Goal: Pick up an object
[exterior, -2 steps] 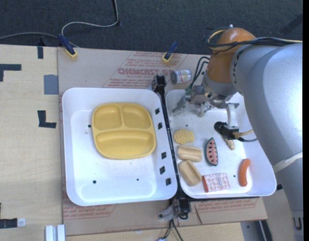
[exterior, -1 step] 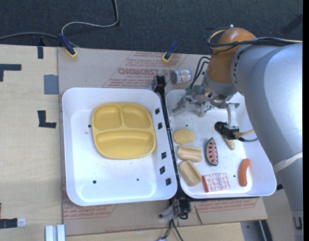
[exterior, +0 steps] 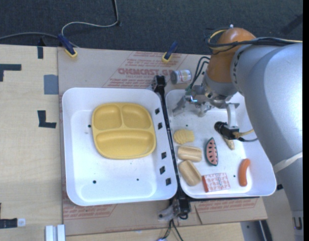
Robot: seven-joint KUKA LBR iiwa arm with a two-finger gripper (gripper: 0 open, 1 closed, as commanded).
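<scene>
- At the right of the bench we see the grey arm (exterior: 275, 84), the largest thing here, reaching in over the far end of the right bin (exterior: 199, 127).
- Beside it, the left bin (exterior: 79, 149) bears a yellow plate (exterior: 124, 130) with three compartments, lying flat.
- In the right bin, two tan bread rolls lie near the left wall, the upper roll (exterior: 189, 153) just above the lower roll (exterior: 189, 173).
- A printed card (exterior: 215, 182), red and white, lies at the near edge, just right of the lower roll.
- A watermelon slice (exterior: 211, 151), red with dark seeds and a green rind, sits between the rolls and an orange-red sausage (exterior: 243, 172).
- A ridged yellow piece (exterior: 183, 136), pale and round-edged, lies just above the upper roll; of all the toy foods it is the nearest to the gripper.
- The gripper (exterior: 189, 107) hangs over the bin's far left corner, and its metal fingers (exterior: 180, 104) appear spread apart with nothing between them.
- The ridged yellow piece lies below the fingers in the view, apart from them and not touched.
</scene>
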